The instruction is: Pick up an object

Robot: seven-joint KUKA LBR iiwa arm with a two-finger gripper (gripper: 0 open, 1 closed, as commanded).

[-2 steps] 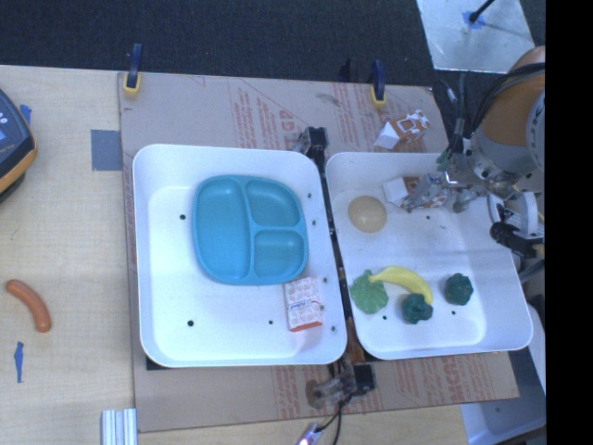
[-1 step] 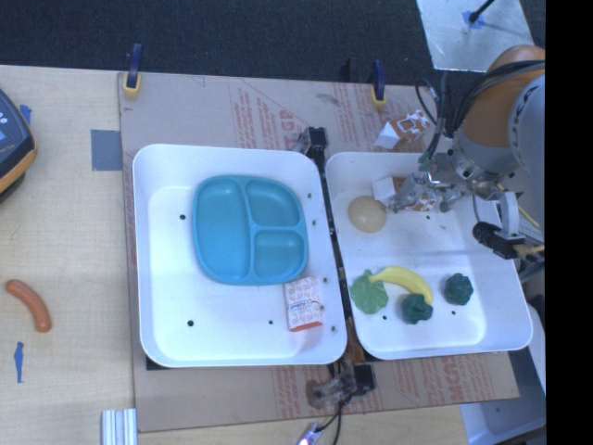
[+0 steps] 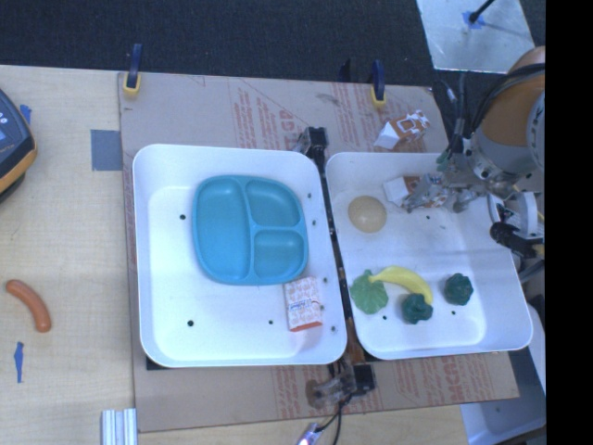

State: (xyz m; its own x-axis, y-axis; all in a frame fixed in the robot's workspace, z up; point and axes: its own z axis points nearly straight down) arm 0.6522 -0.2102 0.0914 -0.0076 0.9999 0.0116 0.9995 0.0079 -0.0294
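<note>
Approach step, by my read: the gripper [image 3: 428,196] sits low at twelve o'clock in the right bin [image 3: 500,336], whether open or closed I cannot tell. Nearest target, the beige ball [image 3: 367,214], lies at its nine o'clock. Next comes lining up overhead.

Orange sausage [image 3: 29,304] on the wooden bench [image 3: 65,248], dark device [image 3: 13,146] at its left edge, blue clamps [image 3: 133,70] on cardboard [image 3: 250,114]
</note>
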